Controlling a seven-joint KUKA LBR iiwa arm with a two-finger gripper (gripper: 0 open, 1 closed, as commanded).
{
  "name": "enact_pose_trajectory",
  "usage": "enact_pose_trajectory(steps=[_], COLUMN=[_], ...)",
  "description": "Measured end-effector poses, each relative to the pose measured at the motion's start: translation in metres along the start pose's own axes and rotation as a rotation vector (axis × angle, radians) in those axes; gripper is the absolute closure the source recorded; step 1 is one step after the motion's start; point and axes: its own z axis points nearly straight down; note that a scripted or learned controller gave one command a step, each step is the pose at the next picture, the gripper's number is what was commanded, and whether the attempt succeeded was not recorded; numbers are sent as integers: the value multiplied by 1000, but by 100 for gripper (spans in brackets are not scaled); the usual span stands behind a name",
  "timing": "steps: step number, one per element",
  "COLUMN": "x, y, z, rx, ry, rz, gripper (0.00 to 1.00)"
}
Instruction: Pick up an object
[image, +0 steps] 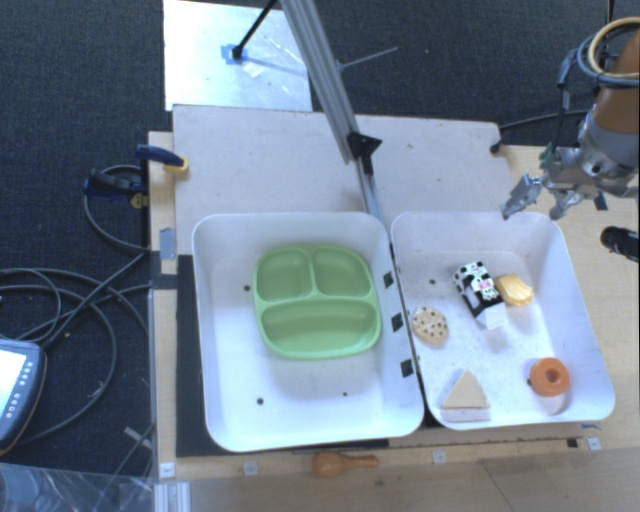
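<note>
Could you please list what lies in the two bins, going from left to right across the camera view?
Green divided tray → cookie → sandwich wedge → black-and-white carton → yellow piece → orange ring.

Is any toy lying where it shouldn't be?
Yes. A small brown pear-shaped toy lies on the bench outside both bins, just below the front edge of the left bin. The other toys sit inside the right bin, and the green plate lies flat in the left one.

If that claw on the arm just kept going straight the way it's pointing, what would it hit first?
Probably the right bin's far corner or bare floor: the gripper, open, hangs above it, pointing down. The black-and-white carton lies off that line. Depth is unclear.
</note>
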Motion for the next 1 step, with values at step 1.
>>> enact_pose_trajectory(steps=[1], x=[4], y=[6], z=[60], rx=[2], ry=[1], rz=[-2], gripper=[0])
